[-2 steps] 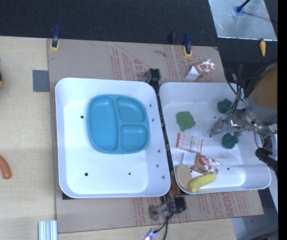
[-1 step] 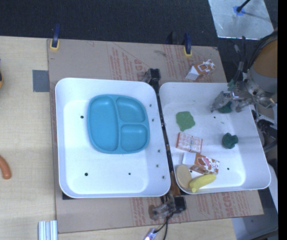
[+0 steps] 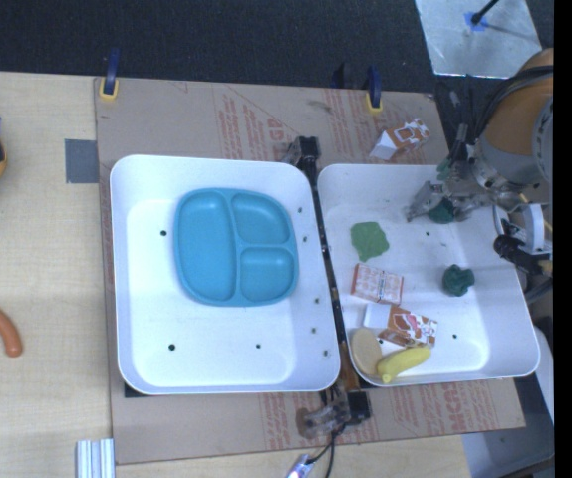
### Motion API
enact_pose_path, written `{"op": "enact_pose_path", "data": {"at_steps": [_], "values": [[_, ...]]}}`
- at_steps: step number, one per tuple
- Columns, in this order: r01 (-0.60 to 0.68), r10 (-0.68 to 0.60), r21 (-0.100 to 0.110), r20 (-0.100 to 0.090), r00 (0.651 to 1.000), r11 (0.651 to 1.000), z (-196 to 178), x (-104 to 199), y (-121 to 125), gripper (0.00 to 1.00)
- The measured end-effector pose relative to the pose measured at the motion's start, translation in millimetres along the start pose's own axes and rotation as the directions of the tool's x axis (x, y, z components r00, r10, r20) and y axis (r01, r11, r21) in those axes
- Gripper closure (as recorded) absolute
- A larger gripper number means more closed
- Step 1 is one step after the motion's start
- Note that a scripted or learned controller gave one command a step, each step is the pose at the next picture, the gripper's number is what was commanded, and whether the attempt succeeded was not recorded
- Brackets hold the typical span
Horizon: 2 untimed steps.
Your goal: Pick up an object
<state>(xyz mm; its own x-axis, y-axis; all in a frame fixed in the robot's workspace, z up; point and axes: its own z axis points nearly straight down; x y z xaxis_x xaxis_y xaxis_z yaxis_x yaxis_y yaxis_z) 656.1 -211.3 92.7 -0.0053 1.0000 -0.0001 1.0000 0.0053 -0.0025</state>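
In the camera view, the claw (image 3: 445, 203) is seen low over the far right part of the right bin (image 3: 485, 352), its fingers spread, with a small dark green thing between them that cannot be clearly made out. In that bin a light green piece (image 3: 370, 239), a dark green object (image 3: 457, 280), a red-and-white packet (image 3: 377, 285) and a banana (image 3: 403, 363) are spread. A blue divided plate (image 3: 235, 246) is held by the left bin (image 3: 216, 371).
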Motion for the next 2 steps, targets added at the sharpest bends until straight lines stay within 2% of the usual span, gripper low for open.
{"op": "enact_pose_path", "data": {"at_steps": [1, 2], "values": [[0.000, 0.000, -0.002, 0.000, 1.000, 1.000, -47, -1, 1, 0.00], [0.000, 0.000, 0.002, 0.001, 1.000, 1.000, -34, 0, -74, 0.00]]}}
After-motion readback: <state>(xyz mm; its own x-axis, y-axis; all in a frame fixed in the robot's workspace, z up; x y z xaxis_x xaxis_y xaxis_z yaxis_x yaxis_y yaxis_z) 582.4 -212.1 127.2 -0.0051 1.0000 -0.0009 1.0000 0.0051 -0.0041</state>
